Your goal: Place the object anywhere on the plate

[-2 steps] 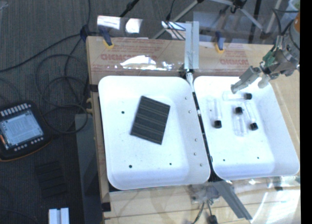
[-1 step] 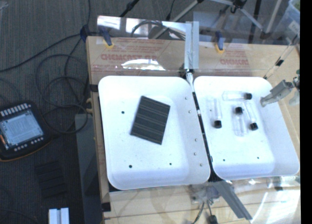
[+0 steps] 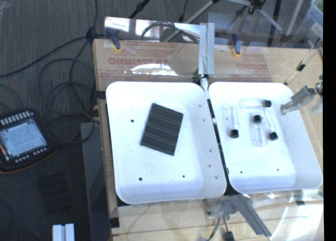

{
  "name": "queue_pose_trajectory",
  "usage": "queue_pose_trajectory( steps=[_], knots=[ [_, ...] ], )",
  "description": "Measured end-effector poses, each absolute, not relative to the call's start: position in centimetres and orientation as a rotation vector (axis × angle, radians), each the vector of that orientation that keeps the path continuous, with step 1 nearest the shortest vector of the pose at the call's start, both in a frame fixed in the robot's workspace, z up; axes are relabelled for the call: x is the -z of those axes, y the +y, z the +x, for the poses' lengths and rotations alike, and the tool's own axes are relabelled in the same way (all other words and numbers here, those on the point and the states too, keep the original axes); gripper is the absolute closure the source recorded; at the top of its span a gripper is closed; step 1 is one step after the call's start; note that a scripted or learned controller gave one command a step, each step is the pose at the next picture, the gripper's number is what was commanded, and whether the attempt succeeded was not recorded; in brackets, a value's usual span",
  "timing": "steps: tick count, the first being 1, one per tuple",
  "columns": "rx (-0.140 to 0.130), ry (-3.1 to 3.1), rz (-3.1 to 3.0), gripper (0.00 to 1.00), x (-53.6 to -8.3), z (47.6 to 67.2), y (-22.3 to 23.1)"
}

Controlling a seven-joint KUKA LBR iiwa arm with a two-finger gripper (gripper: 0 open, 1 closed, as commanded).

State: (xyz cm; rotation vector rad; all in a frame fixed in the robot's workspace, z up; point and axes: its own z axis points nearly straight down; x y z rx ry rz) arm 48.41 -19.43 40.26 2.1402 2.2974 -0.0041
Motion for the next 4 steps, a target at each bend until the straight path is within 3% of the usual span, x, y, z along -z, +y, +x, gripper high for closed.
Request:
queue_pose_trajectory(
  steps=[4],
  knots=[
    [0.004,2.297,2.14,0.0,-40.26,48.41,-19.43]
  ],
)
